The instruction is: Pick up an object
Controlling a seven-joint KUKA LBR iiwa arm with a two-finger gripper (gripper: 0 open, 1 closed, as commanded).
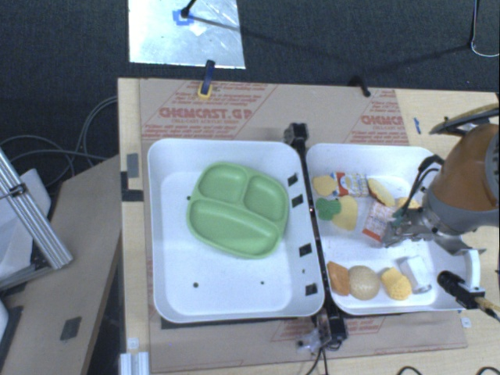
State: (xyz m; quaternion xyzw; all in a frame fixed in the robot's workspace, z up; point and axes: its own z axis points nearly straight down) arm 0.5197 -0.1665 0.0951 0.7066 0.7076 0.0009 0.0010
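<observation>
The right bin [437, 307] holds several small food items: a yellow piece [324, 184], a red-and-white packet [349, 183], a green piece [328, 207], a pale yellow item [382, 190], an orange piece [338, 276], a tan bun [362, 281], a yellow item [398, 284] and a white cylinder [413, 269]. My gripper [396, 230] is low in the right bin, over a red-and-white packet [376, 223] near the bin's middle. The arm's orange band [467, 170] is above it.
The left bin [180, 287] holds a green divided plate [237, 208]. A black clip divider [305, 209] runs between the bins. Cables and a metal frame [31, 225] lie off the bench to the left. A shiny sheet [186, 22] lies behind the bench.
</observation>
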